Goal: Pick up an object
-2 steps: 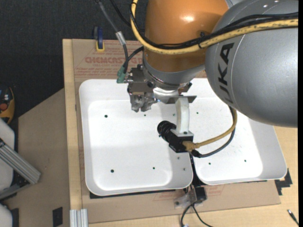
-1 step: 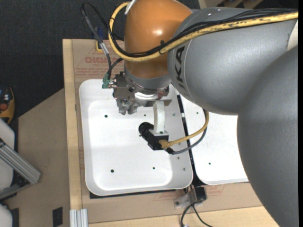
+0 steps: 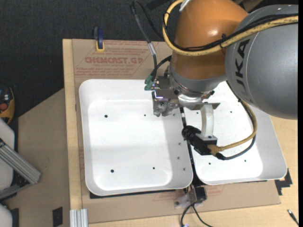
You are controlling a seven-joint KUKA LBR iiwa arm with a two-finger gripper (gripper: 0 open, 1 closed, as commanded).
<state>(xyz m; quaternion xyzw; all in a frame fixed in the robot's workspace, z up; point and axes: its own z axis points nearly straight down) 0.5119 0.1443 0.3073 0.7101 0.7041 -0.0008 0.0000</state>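
While we look down from above, our gripper (image 3: 163, 105) hangs over the left bin's (image 3: 94, 141) upper right corner, finger state we cannot tell, no object visible to us, right bin (image 3: 246, 160) beside.

Grey arm (image 3: 265, 56) with glossy orange band (image 3: 203, 22), looped yellow-and-black cables (image 3: 239, 143), black lettering

right bin (image 3: 246, 169): far part hidden under arm (image 3: 265, 56) | arm: cut by right edge
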